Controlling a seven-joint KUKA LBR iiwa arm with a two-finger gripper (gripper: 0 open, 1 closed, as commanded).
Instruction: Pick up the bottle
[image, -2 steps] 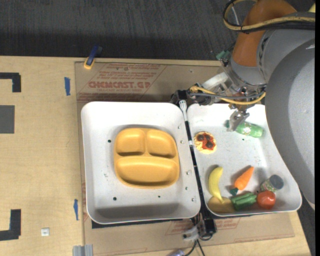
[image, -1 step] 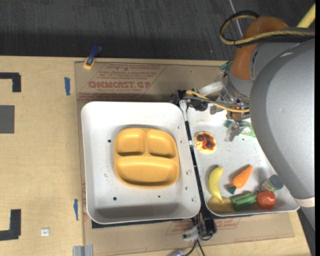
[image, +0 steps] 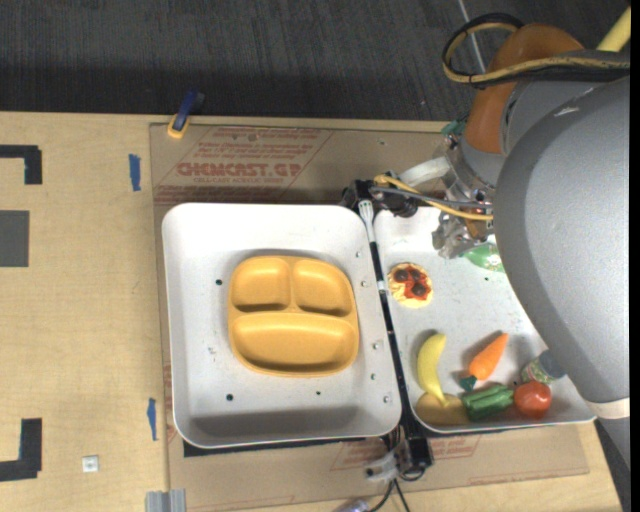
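My read: robotics lab. Bench (image: 80, 300) covered in cardboard with blue tape marks (image: 134, 172), two white bins (image: 190, 300) clamped side by side, plastic toy food (image: 487, 356), exposed cables (image: 430, 195), grey carpet (image: 250, 50) beyond

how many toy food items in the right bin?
5 visible: pizza mid-bin, banana below it, carrot to its right, cucumber and tomato along the near edge. The arm may hide more.

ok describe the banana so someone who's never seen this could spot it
Start at the right-hand white bin. Near its front edge lies the banana, left of the carrot. It is the plain yellow, curved piece among the toy foods there.
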